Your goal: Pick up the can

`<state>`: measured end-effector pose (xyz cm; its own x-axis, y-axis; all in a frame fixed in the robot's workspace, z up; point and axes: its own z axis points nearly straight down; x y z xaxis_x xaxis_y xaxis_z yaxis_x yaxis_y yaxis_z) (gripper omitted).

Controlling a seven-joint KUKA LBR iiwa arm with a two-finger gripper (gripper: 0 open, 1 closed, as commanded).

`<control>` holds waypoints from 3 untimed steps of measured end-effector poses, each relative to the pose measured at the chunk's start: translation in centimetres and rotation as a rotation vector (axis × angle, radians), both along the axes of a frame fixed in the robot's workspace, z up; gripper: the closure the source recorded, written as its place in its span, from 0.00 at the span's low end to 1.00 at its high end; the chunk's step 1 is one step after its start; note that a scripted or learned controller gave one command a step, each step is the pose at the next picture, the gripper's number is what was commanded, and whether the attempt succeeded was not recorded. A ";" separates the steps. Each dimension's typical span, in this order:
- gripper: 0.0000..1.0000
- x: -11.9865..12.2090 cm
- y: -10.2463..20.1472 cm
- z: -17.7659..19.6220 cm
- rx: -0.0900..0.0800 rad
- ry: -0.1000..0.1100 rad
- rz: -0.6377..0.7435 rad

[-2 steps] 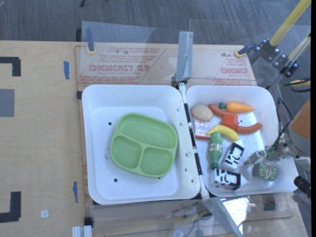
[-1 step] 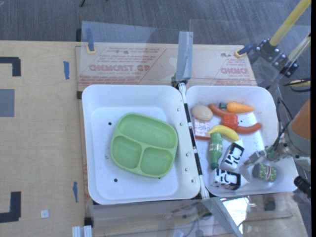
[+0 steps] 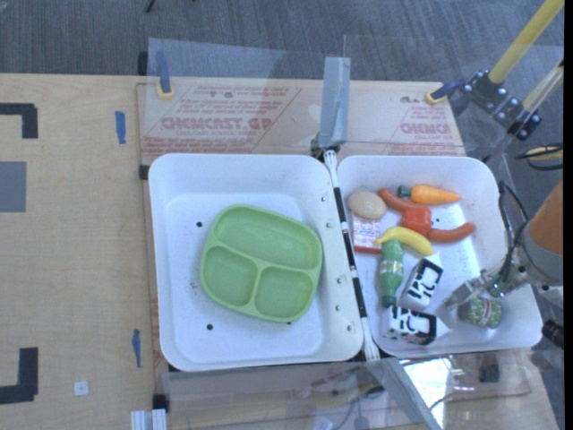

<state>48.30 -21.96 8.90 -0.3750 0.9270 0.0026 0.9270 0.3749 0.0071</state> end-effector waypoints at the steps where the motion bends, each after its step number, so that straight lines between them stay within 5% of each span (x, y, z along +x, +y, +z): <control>1: 0.00 -0.2 1.0 -0.2 -0.008 0.000 0.072; 3: 0.00 -0.2 2.1 -0.2 -0.008 -0.001 0.129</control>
